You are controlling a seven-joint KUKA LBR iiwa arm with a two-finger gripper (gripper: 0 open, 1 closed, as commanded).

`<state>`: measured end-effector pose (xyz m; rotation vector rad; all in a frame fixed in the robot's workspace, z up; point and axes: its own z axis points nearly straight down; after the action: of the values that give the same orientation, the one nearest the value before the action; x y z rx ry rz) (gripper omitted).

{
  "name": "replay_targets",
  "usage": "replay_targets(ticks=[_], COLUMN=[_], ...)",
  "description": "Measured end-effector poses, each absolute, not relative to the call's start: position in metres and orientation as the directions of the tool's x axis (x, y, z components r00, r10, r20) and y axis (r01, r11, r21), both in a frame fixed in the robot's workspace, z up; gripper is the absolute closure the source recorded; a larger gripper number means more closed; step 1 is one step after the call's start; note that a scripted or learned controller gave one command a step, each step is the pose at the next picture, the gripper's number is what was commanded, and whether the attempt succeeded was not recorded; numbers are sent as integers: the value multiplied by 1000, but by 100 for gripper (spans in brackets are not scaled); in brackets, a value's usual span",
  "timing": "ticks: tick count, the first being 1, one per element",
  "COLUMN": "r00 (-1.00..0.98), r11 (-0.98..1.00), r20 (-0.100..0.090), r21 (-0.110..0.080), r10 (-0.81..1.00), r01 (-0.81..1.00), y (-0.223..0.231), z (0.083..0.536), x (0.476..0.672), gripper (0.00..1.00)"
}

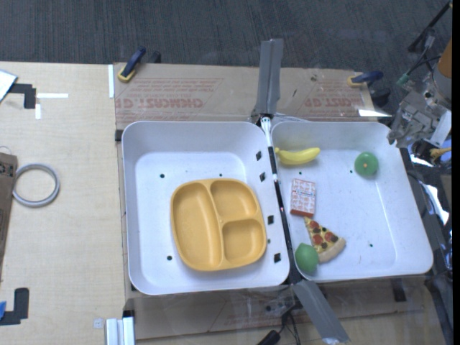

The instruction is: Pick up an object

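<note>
A: While the gripper (415,124) hangs off past the outer rim of the right-hand shallow white bin (402,225), how would you have it go about picking something up?

B: I'd judge the round green ball (366,164) the best target. Taking the red rectangular packet (302,197) as the landmark, the ball sits well apart from it, toward the gripper and a little farther back, with bare white floor all round. A straight descent over its middle, closing across its widest part, ought to serve. It may roll, so centring matters.

A: And the jaws now?

B: I cannot tell how they stand; the tool is a blur of grey metal at the frame's side, and nothing can be made out in its hold.

A: What else lies in that bin?

B: The curved yellow banana (297,155) lies just behind the packet. The triangular pizza slice toy (324,241) lies just in front of it, touching a second green rounded piece (305,257) by the near corner. That pair is crowded, so I'd leave it.

A: The other bin?

B: The left-hand white bin (144,214), beyond the divider from the packet, holds the yellow plastic three-compartment plate (218,223), whose compartments look bare.
</note>
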<state>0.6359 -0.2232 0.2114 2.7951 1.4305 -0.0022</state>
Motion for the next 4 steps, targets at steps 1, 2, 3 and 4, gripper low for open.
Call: replay_targets(ticks=[1, 2, 3, 4], r00=[467, 437, 569, 271], r11=[-467, -437, -569, -271], r20=[-2, -3, -2, -2], r21=[1, 1, -3, 2], r10=[884, 900, 822, 962], r01=[884, 900, 822, 962], y=[-197, -209, -168, -195], z=[241, 257, 152, 210], x=[659, 659, 658, 659], gripper=[100, 100, 100, 100])
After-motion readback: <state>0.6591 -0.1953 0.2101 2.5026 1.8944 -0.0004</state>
